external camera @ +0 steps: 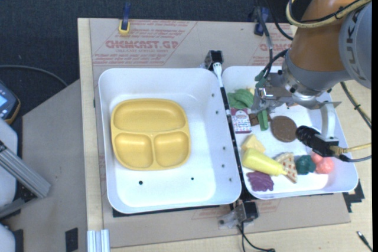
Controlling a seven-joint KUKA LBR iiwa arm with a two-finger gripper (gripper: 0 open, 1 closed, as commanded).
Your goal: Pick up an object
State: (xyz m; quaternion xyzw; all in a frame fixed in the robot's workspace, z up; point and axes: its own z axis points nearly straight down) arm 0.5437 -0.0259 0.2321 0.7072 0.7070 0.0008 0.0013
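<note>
A: Start at the left. What's in that bin?

B: The left bin (112,144) holds one yellow tray (150,133) with three wells, lying flat toward 9 o'clock. Nothing sits in its wells. My guess is it's there as a drop-off spot, so it is kept apart from the clutter.

A: And past the divider?

B: The right bin (339,183) carries the pickable things, all crowded together. At its 11 o'clock is a green piece (241,97), with a small packet (240,121) just below it by the divider. Toward 6 o'clock lie a yellow cone (263,162), a purple piece (260,180) under it, and a pizza slice (288,167) beside them. A brown disc (283,128) sits near the middle, and teal (305,164) and pink (322,165) bits lie at 4 o'clock.

A: The claw?

B: The claw (263,115) hangs low over the bin's upper middle, between the green piece and the disc. I can't tell whether it is spread or pressed together, and I see nothing pinched in it.

A: So the pick?

B: I'd judge it not yet made. The tight packing risks nudging neighbours.
</note>
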